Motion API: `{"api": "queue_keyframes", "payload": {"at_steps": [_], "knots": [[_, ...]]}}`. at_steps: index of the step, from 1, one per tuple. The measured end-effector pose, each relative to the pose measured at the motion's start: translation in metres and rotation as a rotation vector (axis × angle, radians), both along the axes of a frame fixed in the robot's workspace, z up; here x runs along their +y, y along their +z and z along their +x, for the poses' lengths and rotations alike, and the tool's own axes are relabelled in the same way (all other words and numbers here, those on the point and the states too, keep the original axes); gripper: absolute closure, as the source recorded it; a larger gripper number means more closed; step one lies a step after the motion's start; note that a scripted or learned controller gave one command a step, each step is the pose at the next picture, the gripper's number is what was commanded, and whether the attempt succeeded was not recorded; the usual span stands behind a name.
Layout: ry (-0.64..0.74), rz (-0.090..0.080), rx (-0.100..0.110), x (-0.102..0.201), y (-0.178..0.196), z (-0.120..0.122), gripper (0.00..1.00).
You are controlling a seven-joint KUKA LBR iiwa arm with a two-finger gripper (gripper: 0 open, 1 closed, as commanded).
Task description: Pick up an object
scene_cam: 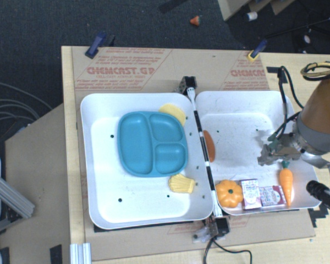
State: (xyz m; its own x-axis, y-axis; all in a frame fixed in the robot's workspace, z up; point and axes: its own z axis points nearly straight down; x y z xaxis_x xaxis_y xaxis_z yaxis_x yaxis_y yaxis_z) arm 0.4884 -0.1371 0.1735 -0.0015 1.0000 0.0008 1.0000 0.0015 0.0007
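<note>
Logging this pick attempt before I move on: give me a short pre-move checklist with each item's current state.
1. Tool over the right bin: ok.
2. Tool holding an object: cannot tell.
3. A target close by: ok, the carrot lies just beside the tool.
4. Carrot free of neighbours: not ok, the red packet lies against it.
5. Pumpkin reachable: cannot tell, it sits at the bin's near wall.

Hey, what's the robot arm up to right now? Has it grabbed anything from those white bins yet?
Gripper low in right bin, nothing seen in its grip. Carrot just beside it. Pumpkin and packets along near wall.
</note>
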Motion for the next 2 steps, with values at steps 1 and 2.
{"api": "queue_keyframes", "payload": {"at_steps": [1, 2], "knots": [[-0.001, -0.001, 0.001, -0.001, 0.0, 0.0, 0.0], [-0.001, -0.001, -0.001, -0.011, -0.088, -0.009, 0.0]]}}
